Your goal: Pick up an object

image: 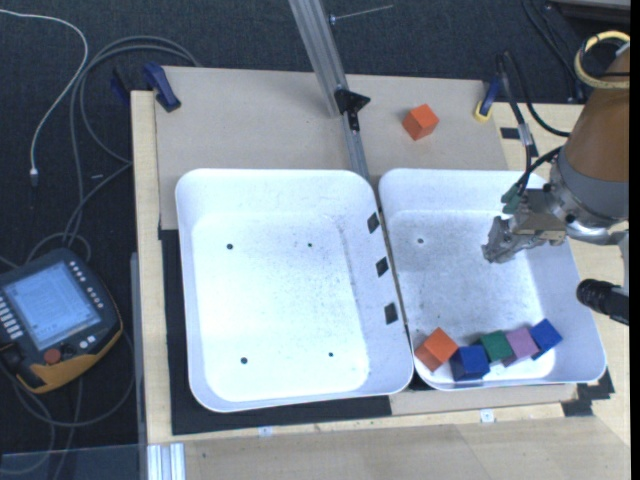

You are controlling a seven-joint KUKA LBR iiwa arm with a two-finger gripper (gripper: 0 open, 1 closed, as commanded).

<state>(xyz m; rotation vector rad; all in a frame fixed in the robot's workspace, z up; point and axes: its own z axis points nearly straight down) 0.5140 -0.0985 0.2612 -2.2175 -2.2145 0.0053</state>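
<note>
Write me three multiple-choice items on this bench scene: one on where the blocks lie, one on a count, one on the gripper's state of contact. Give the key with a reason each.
1. Where do the blocks in the right bin lie?
A. along its near edge
B. along its far edge
C. in its middle

2. How many blocks are in that bin?
A. two
B. five
C. eight

3. How does the gripper stand to those blocks?
A. pressed on the purple one
B. apart from them, over bare bin floor
C. lifting the green one

Key:
1 A, since the orange block, two blue blocks, green block and purple block crowd the near edge.
2 B, as that row counts five.
3 B, as bare floor shows between the gripper and the row.
</note>
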